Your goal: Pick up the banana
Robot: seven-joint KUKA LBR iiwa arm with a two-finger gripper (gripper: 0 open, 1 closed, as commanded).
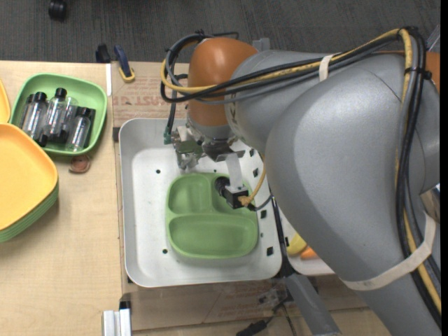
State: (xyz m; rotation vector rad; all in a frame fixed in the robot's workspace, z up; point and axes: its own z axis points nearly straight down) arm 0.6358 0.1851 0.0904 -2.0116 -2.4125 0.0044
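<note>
- The hand (187,151) hangs over the back edge of the left white bin (140,208), just above the green divided tray (210,236); whether it is released or clenched, I cannot tell.
- A yellow sliver, likely the banana (297,243), peeks out under the arm in the right bin (308,264), to the hand's right and nearer the camera. Its long axis is hidden.
- The next move should carry the hand across the bins' shared wall.
- On the bench (63,271): a green dish (59,114) holding small bottles (56,117), beside stacked yellow plates (24,180).
</note>
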